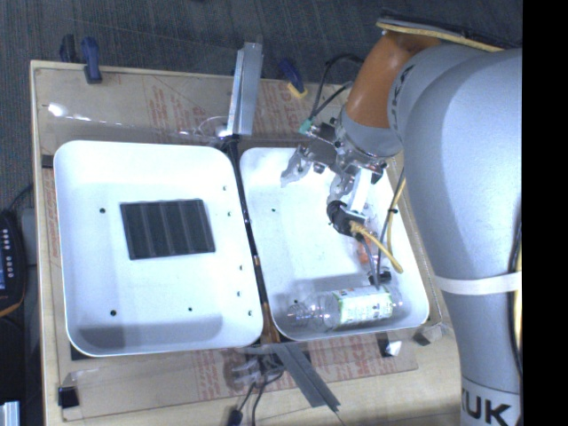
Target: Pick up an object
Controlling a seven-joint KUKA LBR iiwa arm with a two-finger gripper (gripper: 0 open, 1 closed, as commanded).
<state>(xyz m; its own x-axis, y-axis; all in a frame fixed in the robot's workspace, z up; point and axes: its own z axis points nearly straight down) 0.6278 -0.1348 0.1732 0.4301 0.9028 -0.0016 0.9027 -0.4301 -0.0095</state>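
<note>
Bins: two, white, the 9 o'clock bin and the 3 o'clock bin.
Bottle: one clear plastic bottle, lying at the 3 o'clock bin's 6 o'clock.
Panel: one dark ribbed panel, in the 9 o'clock bin.
Gripper: one gripper, at the 3 o'clock bin's 12 o'clock; grip cannot be told.

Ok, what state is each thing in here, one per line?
Clear plastic bottle with white label: on its side, by the near wall of the right white bin.
Dark grey ribbed rectangular panel: flat in the left white bin.
Gripper: over the right bin's far end, apart from the bottle.
</note>
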